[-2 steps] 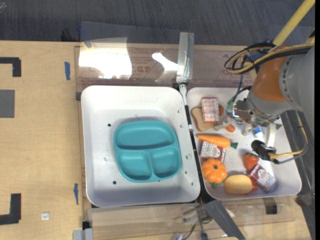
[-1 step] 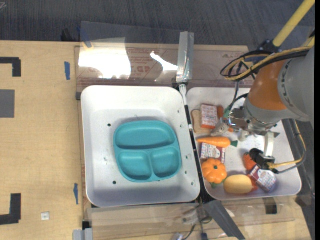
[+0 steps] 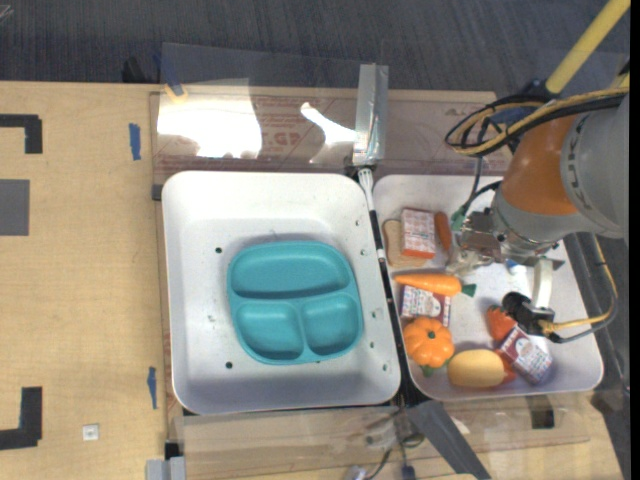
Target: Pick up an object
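The right-hand shallow white bin [image 3: 585, 363] holds a small heap of toy food. Near its middle an orange carrot with a green tip [image 3: 432, 284] lies crosswise, resting over a small red-and-white printed packet [image 3: 425, 305]. Just below them sits a small orange pumpkin with a green stem [image 3: 428, 343], touching a smooth yellow potato-shaped piece [image 3: 476, 368] at the bin's near edge. To the right of that piece lies a red-and-white wrapped packet [image 3: 528, 356], with a small red piece [image 3: 500, 322] just above it. Toward the bin's far side a red-and-white carton [image 3: 420, 232] lies beside a tan bread-like slice [image 3: 392, 236] against the dividing wall.

The gripper [image 3: 478, 253] hangs low over this bin, just right of the carton and above the carrot's tip; whether its jaws are apart or together cannot be told from this angle, and nothing is visibly caught between them. The grey arm with its orange band [image 3: 540, 173] reaches in from the right, trailing black and yellow cables [image 3: 500, 118].

The left-hand shallow white bin [image 3: 190, 218] holds a teal plastic divided tray [image 3: 293, 301] with three compartments, lying flat near its centre.
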Controlling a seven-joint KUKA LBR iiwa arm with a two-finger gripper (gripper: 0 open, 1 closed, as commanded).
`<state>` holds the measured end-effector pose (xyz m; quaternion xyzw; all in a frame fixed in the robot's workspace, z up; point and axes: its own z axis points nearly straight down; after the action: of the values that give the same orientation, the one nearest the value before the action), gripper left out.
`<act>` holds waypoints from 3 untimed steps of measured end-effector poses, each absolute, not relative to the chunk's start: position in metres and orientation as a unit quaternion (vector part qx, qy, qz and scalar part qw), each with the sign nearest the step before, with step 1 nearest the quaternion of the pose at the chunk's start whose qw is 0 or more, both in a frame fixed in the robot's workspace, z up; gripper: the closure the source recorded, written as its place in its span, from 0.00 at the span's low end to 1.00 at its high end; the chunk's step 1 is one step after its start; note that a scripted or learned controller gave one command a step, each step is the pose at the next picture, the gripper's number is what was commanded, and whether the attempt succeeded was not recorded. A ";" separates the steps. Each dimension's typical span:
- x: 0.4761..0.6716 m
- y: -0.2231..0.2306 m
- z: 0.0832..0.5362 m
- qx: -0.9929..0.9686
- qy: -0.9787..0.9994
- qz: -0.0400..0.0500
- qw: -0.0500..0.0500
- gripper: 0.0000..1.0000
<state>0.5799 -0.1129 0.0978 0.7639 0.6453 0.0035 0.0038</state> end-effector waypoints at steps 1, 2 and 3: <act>0.615 -0.109 0.088 0.716 0.698 0.001 0.003 1.00; 0.623 -0.067 0.186 0.771 0.637 0.001 0.001 1.00; 0.622 -0.067 0.183 0.772 0.636 -0.001 0.000 0.00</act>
<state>0.6220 -0.0672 0.1832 0.7716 0.6361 -0.0010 -0.0005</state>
